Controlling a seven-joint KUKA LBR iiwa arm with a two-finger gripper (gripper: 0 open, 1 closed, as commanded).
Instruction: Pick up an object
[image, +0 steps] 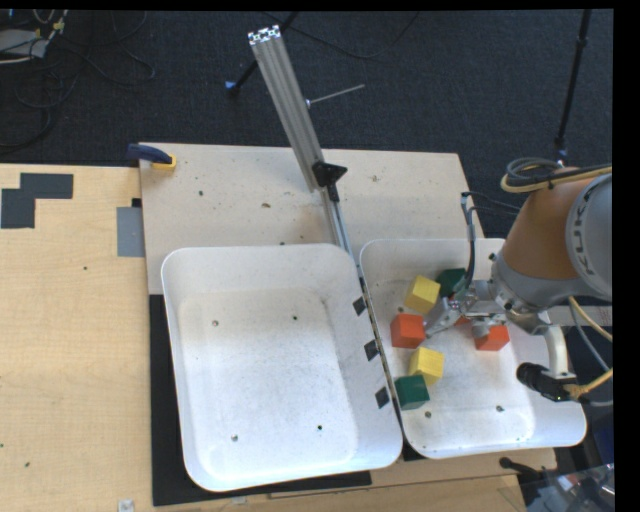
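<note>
1. Camera view looks down at a slant on a bench with two shallow white bins side by side; the left bin (190, 290) has nothing visible in it but a few dark specks on its floor, and the right bin (500, 425) holds a cluster of small coloured blocks.
2. Arm (560, 240), grey with an orange band, reaches in from the right and hangs low over the right bin; its gripper (447, 315) sits in the middle of the cluster.
3. Blocks lie thus: an upper yellow block (424, 292) and a dark green block (452, 279) toward the far side; an orange-red block (407, 330) just left of the gripper; a second orange-red block (491, 338) to the gripper's right, beneath the wrist; a lower yellow block (430, 362) and a near green block (411, 391) toward the front, close to the wall shared with the left bin.
4. Jaws: the metal fingers blur into the wrist hardware; whether they stand wide or narrow cannot be told, and no block is seen held between them.
5. Step in hand, as a judgement: the arm appears to be at the descent or grasp stage, down among the blocks, with nothing yet lifted.
6. Next move, as a judgement: it calls for closing squarely on one block, probably the orange-red block beside the gripper, then rising straight up; neighbours sit close, so a skewed close could nudge them or let the block slip.
</note>
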